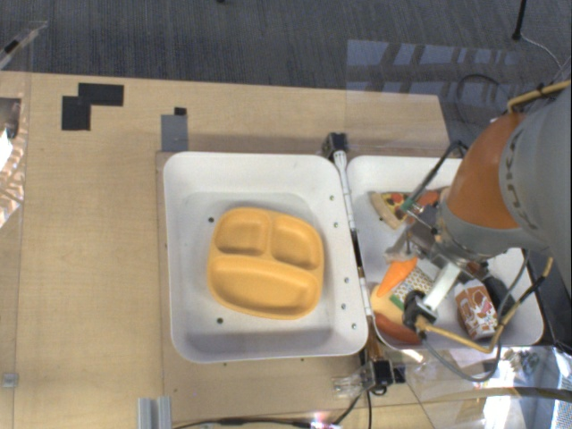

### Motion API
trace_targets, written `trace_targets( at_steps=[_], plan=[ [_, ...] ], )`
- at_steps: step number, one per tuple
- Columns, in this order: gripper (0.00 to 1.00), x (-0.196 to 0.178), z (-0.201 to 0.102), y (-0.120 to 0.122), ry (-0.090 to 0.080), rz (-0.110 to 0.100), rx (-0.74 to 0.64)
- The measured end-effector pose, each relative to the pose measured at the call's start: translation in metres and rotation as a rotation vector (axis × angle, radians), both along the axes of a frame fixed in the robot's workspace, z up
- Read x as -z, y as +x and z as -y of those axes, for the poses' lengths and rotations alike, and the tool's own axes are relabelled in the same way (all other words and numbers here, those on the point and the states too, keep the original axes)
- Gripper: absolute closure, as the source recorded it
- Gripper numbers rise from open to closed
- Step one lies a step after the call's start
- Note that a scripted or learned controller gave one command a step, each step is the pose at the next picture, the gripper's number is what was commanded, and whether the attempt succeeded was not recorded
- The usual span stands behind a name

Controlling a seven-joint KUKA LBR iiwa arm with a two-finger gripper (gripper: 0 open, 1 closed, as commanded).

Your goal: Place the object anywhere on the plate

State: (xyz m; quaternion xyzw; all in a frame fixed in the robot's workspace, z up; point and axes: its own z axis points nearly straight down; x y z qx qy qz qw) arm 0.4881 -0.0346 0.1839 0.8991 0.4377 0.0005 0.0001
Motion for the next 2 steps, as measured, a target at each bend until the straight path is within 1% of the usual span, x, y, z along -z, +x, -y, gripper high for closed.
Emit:
trace_targets(
  at_steps=[1, 2],
  plan=[
    [1.00, -0.0007, -0.0675, 0.0287, 0.000, 0.003, -0.502],
    [0.00, -0.0009, -0.0664, 0.0288, -0.001, 0.004, -0.499]
  ],
)
